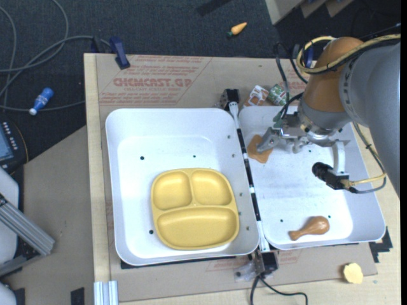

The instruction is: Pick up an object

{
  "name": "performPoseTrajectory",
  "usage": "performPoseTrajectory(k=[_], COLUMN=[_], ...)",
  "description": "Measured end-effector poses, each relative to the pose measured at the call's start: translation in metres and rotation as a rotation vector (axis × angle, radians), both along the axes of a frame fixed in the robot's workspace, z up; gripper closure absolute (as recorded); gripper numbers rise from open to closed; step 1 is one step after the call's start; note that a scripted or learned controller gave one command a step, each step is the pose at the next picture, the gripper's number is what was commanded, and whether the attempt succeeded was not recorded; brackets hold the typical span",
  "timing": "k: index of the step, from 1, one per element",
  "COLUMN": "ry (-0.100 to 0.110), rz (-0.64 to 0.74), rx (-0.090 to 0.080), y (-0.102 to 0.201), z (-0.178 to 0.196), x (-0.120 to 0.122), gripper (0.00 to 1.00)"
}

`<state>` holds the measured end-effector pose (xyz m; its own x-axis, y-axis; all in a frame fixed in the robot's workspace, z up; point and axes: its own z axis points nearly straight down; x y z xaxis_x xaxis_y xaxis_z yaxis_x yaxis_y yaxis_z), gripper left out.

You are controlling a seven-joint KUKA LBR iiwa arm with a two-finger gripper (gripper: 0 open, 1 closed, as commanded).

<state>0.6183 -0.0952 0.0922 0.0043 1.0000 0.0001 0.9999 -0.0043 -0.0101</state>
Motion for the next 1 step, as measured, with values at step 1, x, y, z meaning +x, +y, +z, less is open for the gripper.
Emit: performPoseTrajectory(k=[1], ry=[-0.011], rz=[0.005], rx=[-0.001], y=[0.0025], z=[0.0168], x=[0.0033], gripper=[1.00])
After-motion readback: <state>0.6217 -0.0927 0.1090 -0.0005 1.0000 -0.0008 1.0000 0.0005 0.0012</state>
